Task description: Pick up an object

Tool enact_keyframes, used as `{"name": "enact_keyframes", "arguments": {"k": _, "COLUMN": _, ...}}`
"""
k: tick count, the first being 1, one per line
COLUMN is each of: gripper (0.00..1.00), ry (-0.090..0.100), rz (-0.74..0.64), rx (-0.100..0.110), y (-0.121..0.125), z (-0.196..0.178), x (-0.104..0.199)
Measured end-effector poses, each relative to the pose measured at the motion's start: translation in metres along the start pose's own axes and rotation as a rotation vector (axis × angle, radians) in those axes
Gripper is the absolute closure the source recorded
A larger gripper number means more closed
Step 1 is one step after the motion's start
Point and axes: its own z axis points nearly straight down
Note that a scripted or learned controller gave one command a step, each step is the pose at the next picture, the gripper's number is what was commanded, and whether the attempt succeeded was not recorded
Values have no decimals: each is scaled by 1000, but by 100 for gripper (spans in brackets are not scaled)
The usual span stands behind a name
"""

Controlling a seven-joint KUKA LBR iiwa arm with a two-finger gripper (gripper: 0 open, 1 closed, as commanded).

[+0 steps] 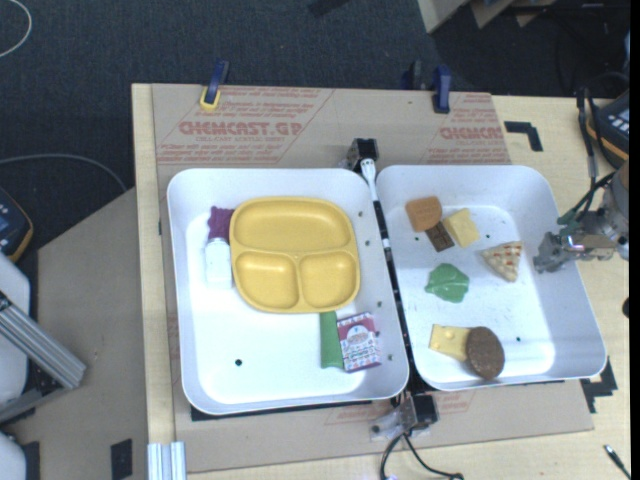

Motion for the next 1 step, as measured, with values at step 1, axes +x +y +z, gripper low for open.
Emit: {"name": "enact_keyframes", "arguments": {"k": 1, "gripper": 100, "ry": 0, "rz": 1, "rx": 2, "y": 1, "z": -30, "x": 0}}
